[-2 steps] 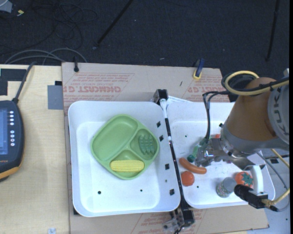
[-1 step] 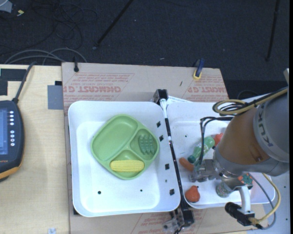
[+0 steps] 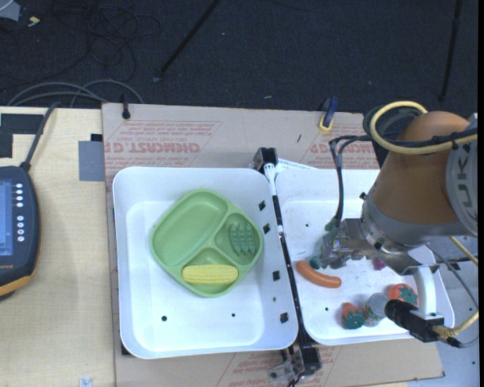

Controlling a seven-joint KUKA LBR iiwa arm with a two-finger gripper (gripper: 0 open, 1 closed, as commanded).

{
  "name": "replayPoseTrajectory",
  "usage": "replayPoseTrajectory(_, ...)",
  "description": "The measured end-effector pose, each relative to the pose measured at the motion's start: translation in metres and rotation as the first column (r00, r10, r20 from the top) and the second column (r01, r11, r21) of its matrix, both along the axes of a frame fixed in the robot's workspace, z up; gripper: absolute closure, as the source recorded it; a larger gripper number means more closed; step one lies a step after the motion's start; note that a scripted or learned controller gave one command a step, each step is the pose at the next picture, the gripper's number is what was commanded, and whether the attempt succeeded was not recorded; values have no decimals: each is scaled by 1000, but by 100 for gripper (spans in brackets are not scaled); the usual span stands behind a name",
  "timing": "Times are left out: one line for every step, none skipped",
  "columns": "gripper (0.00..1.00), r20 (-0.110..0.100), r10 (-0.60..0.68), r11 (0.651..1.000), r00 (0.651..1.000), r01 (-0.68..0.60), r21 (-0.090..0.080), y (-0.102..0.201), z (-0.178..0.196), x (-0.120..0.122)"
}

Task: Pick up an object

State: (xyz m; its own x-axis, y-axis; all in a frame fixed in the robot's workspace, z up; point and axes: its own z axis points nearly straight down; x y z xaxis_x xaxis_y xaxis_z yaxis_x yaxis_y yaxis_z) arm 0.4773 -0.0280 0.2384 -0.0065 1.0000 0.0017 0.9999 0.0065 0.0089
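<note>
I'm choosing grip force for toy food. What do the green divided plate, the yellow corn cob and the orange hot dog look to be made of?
Green divided plate: likely moulded plastic, matte, one even colour with rounded ridges. Yellow corn cob: probably plastic or rubber, evenly coloured, ridged surface. Orange hot dog: smooth and slightly glossy, plastic or rubber; which one is unclear.

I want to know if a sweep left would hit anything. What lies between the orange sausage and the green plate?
In the camera view, between the orange sausage and the green plate run the two bins' adjoining white rims with black clips.
</note>
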Motion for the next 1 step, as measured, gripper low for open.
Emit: replayPoseTrajectory(100,-4,0,1000,1000,0,0,51,88,-1)
